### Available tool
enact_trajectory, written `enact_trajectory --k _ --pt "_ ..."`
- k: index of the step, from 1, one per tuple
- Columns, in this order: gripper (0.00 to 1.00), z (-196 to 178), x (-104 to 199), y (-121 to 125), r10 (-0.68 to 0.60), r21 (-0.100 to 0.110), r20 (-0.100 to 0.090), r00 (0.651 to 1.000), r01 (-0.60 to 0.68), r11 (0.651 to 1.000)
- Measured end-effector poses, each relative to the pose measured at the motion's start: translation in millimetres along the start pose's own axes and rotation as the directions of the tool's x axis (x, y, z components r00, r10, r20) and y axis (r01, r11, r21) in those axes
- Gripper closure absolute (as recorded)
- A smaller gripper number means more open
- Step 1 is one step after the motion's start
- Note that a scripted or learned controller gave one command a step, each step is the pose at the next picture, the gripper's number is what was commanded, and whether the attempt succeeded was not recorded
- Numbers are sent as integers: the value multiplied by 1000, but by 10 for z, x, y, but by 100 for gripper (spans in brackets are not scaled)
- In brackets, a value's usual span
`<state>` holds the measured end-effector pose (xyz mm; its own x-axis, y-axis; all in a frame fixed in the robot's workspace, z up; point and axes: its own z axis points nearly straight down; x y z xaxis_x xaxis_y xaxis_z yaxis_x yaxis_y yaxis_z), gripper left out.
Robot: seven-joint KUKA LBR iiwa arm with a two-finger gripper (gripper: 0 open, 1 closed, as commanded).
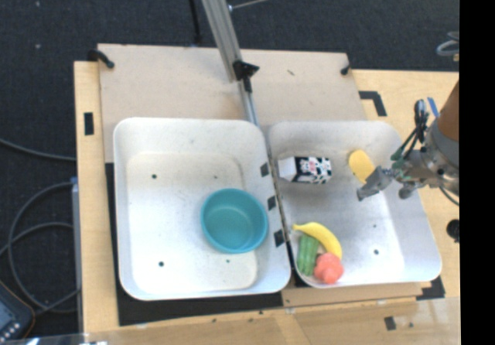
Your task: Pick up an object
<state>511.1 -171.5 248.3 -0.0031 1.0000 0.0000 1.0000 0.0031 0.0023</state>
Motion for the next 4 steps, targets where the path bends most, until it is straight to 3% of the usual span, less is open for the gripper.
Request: enact_trajectory --k 1,3,4 --pt "0 0 -1 0 2 -1 0 1000 -2 1000" --pt "0 1100 -18 29 4 8 0 1000 -4 1000" --pt "0 1484 -34 30 5 2 2 1000 -5 1000"
